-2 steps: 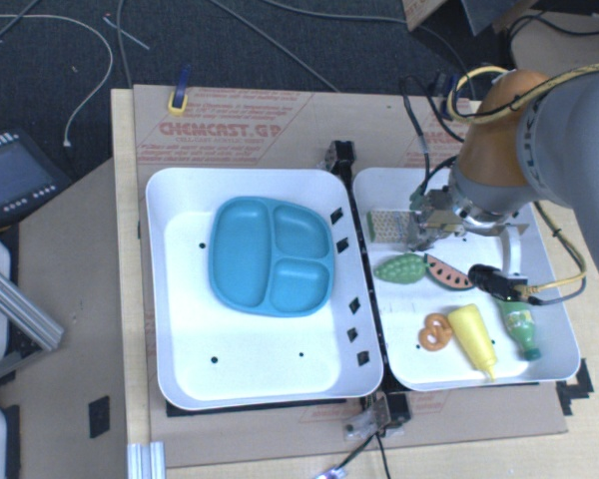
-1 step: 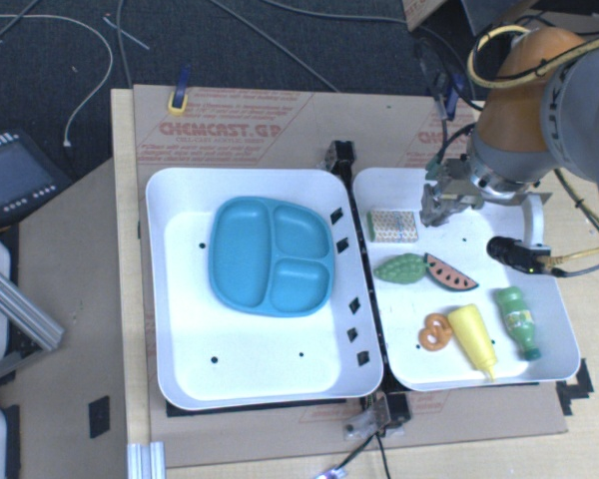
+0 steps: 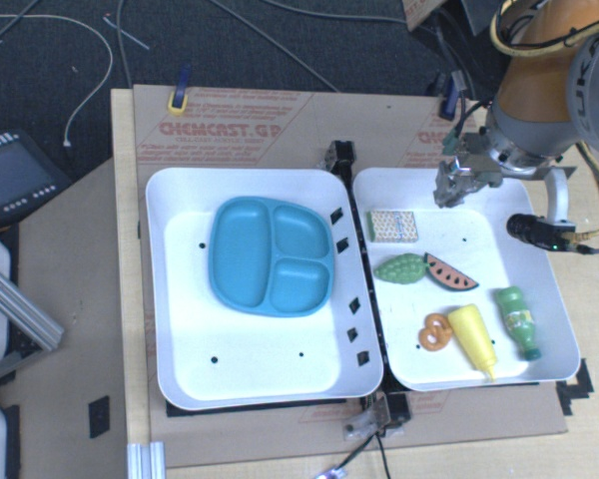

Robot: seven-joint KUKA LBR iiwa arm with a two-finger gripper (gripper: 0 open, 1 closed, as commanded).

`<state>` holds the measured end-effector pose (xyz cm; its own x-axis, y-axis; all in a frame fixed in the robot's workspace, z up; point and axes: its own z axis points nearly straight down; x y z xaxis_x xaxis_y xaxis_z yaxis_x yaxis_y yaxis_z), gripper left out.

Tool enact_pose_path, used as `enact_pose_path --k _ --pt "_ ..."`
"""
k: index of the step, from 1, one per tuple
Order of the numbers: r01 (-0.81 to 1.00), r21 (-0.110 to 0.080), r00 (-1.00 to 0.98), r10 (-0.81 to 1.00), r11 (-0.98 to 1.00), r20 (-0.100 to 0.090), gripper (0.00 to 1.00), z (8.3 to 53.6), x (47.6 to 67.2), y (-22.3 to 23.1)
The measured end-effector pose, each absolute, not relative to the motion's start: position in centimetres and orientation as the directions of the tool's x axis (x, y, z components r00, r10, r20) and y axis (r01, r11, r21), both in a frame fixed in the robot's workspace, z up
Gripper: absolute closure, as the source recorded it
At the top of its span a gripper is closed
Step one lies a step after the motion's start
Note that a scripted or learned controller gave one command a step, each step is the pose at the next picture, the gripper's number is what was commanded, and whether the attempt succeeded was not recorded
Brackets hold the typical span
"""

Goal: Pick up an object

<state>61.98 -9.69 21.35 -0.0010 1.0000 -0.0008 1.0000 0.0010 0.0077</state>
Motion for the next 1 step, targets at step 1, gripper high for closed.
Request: enact_pose_path --k 1 --pt "1.0 -0.001 -0.005 1.0 0.005 0.003 1.0 22.71 60.63 -4.66"
